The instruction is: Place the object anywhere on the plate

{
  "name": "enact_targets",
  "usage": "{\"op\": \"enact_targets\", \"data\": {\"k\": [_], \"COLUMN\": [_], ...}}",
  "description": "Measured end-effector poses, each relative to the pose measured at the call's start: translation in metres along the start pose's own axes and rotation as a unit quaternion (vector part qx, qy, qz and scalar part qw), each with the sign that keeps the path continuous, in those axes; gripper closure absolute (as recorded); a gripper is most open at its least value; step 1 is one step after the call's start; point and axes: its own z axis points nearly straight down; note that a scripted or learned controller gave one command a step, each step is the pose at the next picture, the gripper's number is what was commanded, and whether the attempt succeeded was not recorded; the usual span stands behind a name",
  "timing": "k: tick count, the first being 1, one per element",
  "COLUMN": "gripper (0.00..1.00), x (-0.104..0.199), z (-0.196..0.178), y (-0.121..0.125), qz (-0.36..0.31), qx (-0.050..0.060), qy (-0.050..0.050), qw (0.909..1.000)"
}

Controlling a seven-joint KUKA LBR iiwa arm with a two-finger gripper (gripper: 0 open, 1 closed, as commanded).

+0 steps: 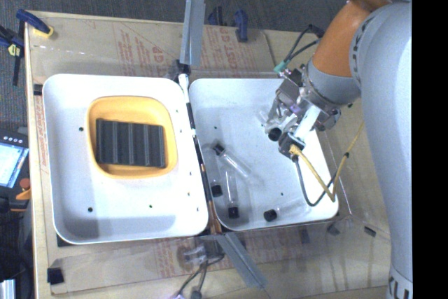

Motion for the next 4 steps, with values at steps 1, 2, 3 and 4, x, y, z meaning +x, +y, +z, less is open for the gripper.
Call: {"op": "enact_targets", "data": {"k": [1, 2, 3, 4], "gripper": [1.0, 1.0, 1.0, 0.0], "x": [0.035, 0.098, 0.117, 0.116], "z": [0.035, 0.013, 0.041, 0.041], "y": [-0.044, -0.063, -0.07, -0.069], "qz": [-0.106, -0.205, -0.34, -0.34], "qx": [-0.011, -0.012, -0.011, -0.011], "qy": [0.003, 0.001, -0.001, -0.001], "qw": [0.9943, 0.9787, 0.9402, 0.9404]}}
